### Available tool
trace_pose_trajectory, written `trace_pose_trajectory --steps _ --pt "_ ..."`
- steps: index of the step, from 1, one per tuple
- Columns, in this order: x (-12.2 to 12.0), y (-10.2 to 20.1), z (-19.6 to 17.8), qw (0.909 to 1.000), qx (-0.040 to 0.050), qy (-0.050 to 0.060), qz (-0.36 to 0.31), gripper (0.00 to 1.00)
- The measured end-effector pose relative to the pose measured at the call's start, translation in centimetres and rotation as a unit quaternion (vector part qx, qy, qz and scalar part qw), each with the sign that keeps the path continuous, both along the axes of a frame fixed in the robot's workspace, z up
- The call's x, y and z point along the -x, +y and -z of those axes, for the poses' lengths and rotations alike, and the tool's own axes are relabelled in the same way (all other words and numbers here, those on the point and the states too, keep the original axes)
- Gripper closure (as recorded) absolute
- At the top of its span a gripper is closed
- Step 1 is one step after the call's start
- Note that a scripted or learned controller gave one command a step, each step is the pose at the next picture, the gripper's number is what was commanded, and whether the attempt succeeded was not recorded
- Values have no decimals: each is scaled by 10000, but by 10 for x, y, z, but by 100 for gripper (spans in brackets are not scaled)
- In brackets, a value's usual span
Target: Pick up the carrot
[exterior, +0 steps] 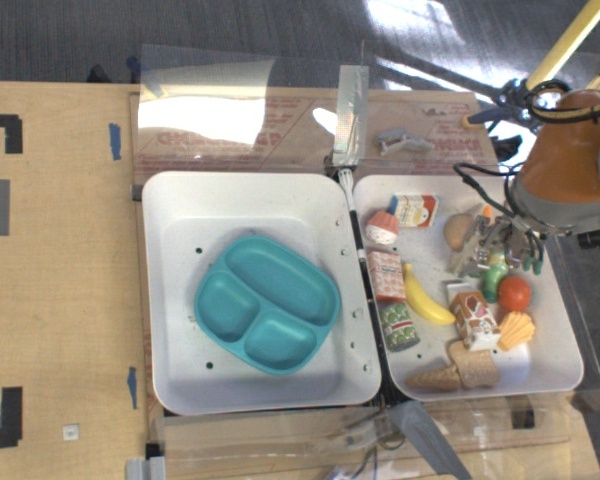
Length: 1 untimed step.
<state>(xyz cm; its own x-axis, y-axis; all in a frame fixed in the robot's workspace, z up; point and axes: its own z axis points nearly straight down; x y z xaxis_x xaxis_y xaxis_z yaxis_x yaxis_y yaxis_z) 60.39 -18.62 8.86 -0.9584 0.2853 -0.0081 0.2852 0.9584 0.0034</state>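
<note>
Metal fingers of the gripper (498, 248) hang low in the right white bin (565, 368); whether they are parted or closed I cannot tell. Just beneath them lies the carrot (493, 276), green top showing, beside a red tomato (516, 293). A teal divided plate (267, 301) sits well apart in the left bin (170, 268).

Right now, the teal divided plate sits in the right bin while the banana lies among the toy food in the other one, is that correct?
Not quite: the camera view shows the teal divided plate in the left bin. The banana lies among the toy food in the other one, the right bin.
</note>
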Motion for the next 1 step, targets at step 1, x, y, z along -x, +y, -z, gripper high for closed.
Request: trace_pose_trajectory --steps 1 --pt "7 29 -1 9758 38 -21 -2185 100"
